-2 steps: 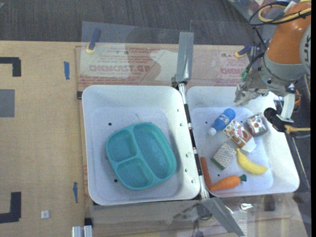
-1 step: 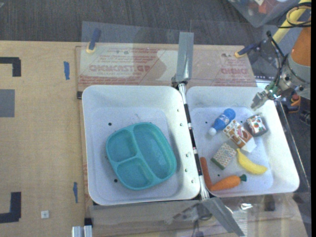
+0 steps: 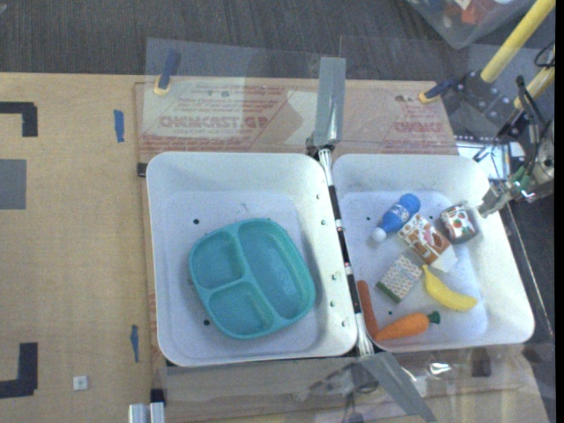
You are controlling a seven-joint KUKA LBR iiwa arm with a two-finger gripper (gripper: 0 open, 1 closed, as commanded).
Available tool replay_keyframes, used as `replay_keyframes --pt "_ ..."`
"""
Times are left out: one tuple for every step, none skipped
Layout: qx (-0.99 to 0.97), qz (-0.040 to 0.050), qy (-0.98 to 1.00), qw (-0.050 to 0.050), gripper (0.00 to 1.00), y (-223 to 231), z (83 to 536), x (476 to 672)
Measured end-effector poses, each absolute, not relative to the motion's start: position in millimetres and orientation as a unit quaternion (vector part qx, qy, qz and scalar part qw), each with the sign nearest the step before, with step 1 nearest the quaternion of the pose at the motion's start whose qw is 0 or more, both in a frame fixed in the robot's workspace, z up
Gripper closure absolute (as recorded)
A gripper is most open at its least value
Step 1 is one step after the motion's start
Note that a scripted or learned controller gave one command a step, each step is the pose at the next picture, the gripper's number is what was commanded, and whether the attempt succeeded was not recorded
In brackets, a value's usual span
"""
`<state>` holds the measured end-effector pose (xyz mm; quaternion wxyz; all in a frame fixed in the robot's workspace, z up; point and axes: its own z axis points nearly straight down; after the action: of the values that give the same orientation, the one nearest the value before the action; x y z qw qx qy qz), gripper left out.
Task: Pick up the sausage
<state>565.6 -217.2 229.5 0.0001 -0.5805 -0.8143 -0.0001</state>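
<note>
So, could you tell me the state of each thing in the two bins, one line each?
sausage: lying along the right bin's left wall
carrot: lying flat
banana: lying flat
blue bottle: on its side
teal tray: flat in the left bin
gripper: above the right bin's right rim

Smooth matt teal plastic tray (image 3: 253, 278); glossy white bins (image 3: 167, 203); pale wooden bench (image 3: 70, 236).
</note>
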Motion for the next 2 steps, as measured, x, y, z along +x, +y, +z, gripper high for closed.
replay_keyframes --pt "-0.619 -0.0002 -0.786 0.000 1.00 -223.9 246.3 493.8" --pt "-0.611 -0.0002 -0.791 0.000 1.00 -223.3 219.9 480.1"
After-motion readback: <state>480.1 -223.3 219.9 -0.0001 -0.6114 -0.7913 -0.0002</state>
